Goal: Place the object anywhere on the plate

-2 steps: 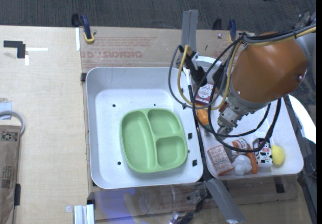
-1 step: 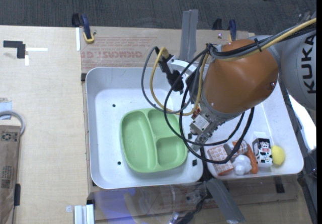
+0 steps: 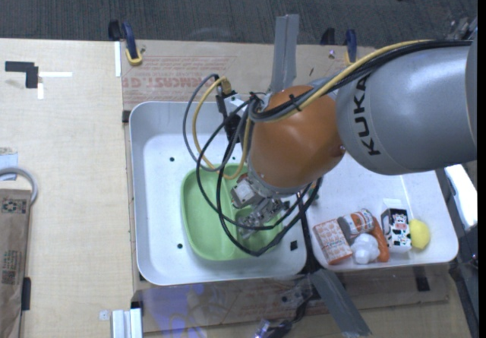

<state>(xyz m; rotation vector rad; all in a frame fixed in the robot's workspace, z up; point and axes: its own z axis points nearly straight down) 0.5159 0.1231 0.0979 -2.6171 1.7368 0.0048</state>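
Two bins sit side by side, and we see the arm point(image 3: 410, 108) reaching in from the right with its gripper point(image 3: 254, 211) low over the plate point(image 3: 199, 222), a green one lying in the left bin point(image 3: 152, 177). We judge it hangs there because the plate is the drop spot. Cables and the wrist hide the gripper's tip, so we cannot tell how the jaws stand, nor whether the object is between them or already on the plate. The right bin point(image 3: 444, 253) holds an orange packet point(image 3: 331, 241), a small carton point(image 3: 396, 228), a yellow ball point(image 3: 419, 234) and a white lump point(image 3: 365, 250).
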